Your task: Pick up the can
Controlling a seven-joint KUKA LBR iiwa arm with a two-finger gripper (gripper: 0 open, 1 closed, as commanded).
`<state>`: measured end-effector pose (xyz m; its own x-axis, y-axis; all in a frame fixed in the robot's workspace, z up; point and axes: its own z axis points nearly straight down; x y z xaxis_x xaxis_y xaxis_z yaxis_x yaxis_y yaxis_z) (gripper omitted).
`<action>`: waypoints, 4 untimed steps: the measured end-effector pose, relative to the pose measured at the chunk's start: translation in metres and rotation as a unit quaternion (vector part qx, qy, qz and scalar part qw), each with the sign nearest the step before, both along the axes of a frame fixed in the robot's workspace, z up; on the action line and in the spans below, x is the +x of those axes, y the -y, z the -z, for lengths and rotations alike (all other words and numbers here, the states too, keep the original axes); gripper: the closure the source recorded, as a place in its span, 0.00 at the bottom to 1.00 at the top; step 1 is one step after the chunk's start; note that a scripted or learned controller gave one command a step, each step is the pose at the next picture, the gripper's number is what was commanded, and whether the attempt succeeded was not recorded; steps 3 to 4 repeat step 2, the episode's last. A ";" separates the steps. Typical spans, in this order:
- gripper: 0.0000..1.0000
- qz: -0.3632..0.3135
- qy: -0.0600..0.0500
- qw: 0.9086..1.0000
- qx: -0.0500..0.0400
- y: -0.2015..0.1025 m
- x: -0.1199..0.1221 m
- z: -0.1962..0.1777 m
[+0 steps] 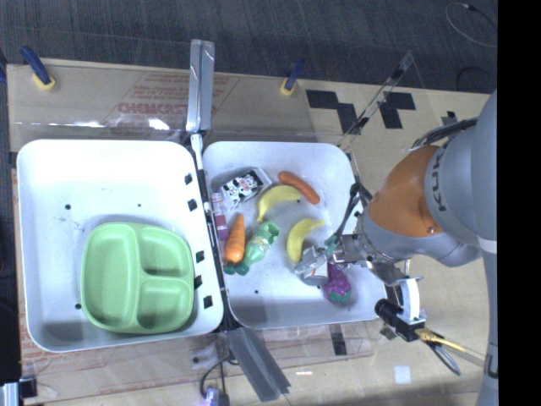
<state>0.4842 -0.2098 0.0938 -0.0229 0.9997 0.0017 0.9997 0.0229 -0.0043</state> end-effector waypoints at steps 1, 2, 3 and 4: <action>1.00 -0.002 -0.001 1.000 0.001 -0.001 0.000 -0.009; 1.00 -0.049 0.002 0.999 0.000 -0.071 0.011 -0.147; 1.00 -0.049 0.002 0.999 0.000 -0.071 0.011 -0.147; 1.00 -0.049 0.002 0.999 0.000 -0.071 0.011 -0.147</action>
